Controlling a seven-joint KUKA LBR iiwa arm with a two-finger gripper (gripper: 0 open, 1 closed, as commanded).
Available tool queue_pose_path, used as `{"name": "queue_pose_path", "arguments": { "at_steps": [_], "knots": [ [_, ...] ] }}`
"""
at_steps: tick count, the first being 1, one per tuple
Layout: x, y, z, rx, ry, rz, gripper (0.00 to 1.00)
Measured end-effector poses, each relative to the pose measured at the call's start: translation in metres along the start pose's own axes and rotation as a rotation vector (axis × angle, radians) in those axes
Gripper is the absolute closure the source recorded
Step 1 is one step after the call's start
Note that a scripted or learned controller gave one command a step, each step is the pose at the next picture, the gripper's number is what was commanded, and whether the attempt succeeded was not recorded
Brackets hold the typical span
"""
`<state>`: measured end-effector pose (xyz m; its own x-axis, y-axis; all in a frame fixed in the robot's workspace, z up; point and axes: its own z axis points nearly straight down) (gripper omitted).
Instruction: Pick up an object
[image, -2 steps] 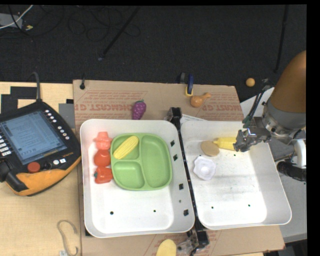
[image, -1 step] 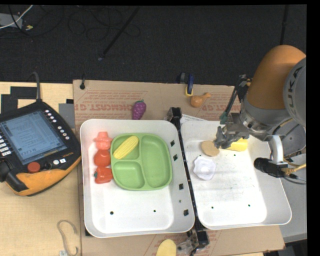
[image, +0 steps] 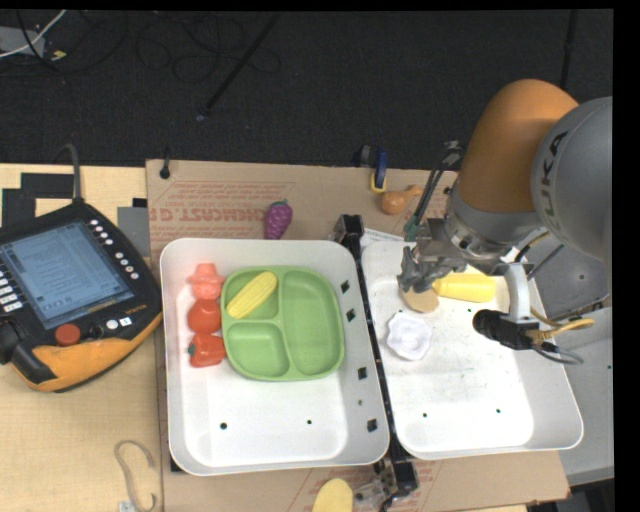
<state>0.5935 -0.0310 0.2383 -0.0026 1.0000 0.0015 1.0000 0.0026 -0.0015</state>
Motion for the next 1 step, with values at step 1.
{"name": "queue_pose_path", "arguments": {
  "at_steps": [1],
  "knots": [
    [0.0568,-0.0005,-0.0036,0.0,0.001,-0.001,1.0]
  ]
}}
